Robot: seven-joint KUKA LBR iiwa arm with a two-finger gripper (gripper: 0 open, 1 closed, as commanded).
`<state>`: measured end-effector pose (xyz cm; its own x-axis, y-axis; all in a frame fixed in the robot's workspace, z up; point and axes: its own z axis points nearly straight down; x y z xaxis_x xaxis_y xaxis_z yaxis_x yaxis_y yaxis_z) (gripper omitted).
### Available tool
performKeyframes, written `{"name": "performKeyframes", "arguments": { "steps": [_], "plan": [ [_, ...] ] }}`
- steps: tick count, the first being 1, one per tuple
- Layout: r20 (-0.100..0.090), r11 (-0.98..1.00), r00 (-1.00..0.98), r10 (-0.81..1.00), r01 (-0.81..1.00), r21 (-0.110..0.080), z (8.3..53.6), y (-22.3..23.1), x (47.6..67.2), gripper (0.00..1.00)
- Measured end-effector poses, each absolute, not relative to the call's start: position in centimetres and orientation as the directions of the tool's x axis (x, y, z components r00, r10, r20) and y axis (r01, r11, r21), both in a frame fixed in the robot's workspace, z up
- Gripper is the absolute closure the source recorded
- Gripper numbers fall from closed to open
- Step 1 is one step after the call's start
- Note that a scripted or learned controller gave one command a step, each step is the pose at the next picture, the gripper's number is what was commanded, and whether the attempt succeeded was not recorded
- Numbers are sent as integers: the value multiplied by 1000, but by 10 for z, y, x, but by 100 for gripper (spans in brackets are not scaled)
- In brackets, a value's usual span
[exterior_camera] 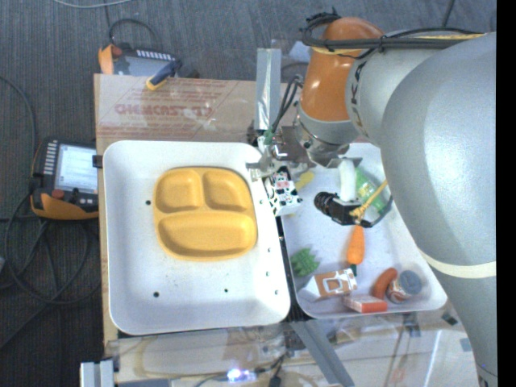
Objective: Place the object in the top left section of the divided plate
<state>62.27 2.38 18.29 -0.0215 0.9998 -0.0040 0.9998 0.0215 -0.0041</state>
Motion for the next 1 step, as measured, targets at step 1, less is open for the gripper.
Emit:
{"name": "performKeyframes", "arguments": {
  "steps": [1],
  "plan": [
    [-5,101,-101,995,995,-2,214,64,661,100]
  ]
}}
